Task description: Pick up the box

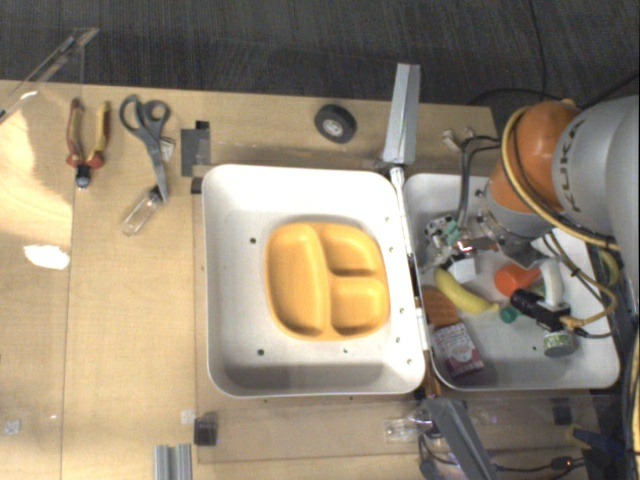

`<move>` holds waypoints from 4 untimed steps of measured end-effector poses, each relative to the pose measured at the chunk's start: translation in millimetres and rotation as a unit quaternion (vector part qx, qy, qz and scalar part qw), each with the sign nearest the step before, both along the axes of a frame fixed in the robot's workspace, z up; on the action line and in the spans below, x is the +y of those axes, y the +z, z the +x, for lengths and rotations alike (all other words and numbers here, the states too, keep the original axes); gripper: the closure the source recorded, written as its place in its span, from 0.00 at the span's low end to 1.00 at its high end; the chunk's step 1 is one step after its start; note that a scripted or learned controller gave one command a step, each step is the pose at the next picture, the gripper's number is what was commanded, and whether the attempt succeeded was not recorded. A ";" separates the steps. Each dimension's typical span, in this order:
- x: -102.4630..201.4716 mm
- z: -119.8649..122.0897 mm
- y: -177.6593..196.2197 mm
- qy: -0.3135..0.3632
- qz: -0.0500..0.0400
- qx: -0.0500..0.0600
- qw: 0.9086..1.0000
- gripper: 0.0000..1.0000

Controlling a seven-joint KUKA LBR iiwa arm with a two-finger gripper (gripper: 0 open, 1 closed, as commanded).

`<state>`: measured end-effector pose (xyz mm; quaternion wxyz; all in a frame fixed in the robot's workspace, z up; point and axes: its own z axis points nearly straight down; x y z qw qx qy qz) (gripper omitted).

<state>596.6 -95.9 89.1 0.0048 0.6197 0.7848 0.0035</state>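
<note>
Gripper (447,238) hanging low over far-left part of right bin (600,376), on the grey arm (600,168) reaching in from the right; whether open or closed: cannot tell, tip lost among cables and clutter. Box (457,350) taken to be the small dark purple carton lying flat in near-left corner of that bin, close against the wall shared with left bin (230,268). Not grasped; well apart from gripper, nearer the camera side. Brown object (438,308) touching or just beside box's far edge, banana (465,295) just beyond that, between box and gripper. Judgement for the approach: lift clear of banana before travelling, then come straight down over box centre. Better to close across the short sides running along the wall, since the wall side leaves little room. Risk: nudging brown object, or pinning box against corner instead of closing on it. Flat, light carton likely to slip or tilt if caught at an edge. Yellow divided tray (325,278) in left bin not involved. Scissors (150,138) and pliers (85,138) far off on bench, irrelevant.
</note>
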 end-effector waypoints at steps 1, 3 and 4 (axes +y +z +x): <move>-0.8 3.6 13.0 0.000 -0.001 -0.006 1.000 1.00; 62.1 18.1 95.8 -0.392 0.003 0.004 0.920 1.00; 122.2 -21.1 118.6 -0.541 0.004 0.004 0.841 1.00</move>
